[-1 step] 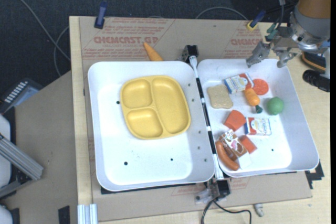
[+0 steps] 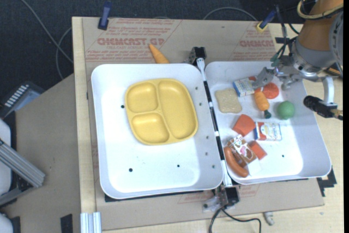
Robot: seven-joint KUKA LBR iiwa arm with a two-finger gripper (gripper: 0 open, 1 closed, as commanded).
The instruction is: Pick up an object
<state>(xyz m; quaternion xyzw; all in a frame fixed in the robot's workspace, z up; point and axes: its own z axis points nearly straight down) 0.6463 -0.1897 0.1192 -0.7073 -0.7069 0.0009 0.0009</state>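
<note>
Gripper (image 2: 271,77) hovers over the toy food in the right bin (image 2: 305,163).
You can't tell the jaws' state; centre them over the red tomato (image 2: 272,91) just beneath before descending.

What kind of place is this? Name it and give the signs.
Most likely a robotics lab test bench, not a kitchen. Two shallow white bins sit clamped on a board, toy food such as a carrot and a green ball fills the right one, and loose cables run over dark carpet.
</note>
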